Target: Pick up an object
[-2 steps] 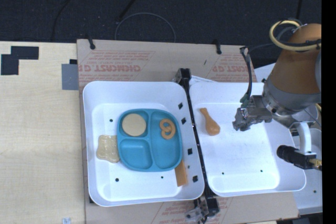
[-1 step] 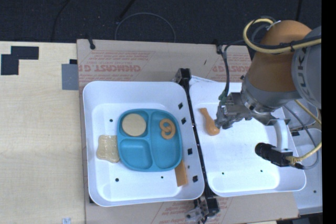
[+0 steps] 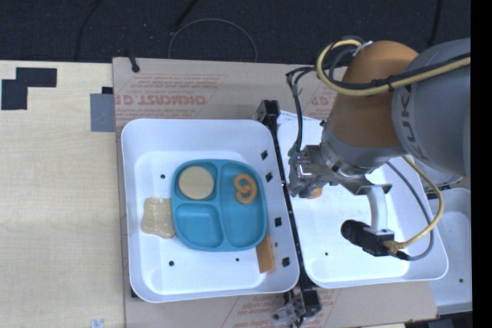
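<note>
- Over by the divider (image 3: 278,188) between the two white bins, the end effector (image 3: 306,182) hangs low on the right bin's (image 3: 400,273) side, just past the rim. From this angle I honestly can't tell its state, since the wrist and orange band cover most of it, so no claim on whether it's got anything.
- Left of that divider, the left bin (image 3: 146,157) has all the stuff worth picking. A blue sectioned plate (image 3: 219,223) sits near the middle, flat on the bin floor.
- On the plate, the corner away from the divider has a round tan cookie (image 3: 195,182), and the compartment nearer the divider has a small pretzel (image 3: 245,189). Both lie loose in their own sections, so my guess is either could be lifted without dragging the plate.
- Off the plate's far side from the divider, a pale yellowish sponge-like thing (image 3: 158,217) lies touching the plate's edge.
- A thin brown stick (image 3: 264,256) sits at the plate's lower corner, close to the divider, tilted against the bin wall. That looks like an awkward grab.
- Right of the divider, the arm's own black cable fitting (image 3: 369,236) hangs over the bin floor.
- My read: the arm is on the wrong side of the divider for the pretzel, the nearest candidate, so it'd need to cross over.
</note>
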### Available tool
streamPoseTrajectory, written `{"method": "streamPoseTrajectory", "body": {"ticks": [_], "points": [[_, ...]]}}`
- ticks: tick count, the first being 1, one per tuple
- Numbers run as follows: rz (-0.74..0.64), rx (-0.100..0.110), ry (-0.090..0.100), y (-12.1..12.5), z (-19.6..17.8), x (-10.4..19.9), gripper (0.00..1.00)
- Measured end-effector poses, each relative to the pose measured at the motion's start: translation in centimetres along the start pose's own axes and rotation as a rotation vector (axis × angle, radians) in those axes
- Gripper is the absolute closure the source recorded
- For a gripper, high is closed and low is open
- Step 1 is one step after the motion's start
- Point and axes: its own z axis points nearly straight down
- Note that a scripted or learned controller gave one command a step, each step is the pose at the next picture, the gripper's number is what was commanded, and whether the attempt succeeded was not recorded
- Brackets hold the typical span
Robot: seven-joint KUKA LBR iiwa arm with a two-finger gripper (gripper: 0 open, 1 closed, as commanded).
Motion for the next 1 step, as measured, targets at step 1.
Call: {"method": "streamPoseTrajectory", "body": {"ticks": [1], "points": [[0.0,0.001,-0.001,-0.23,1.16,5.39,1.0]]}}
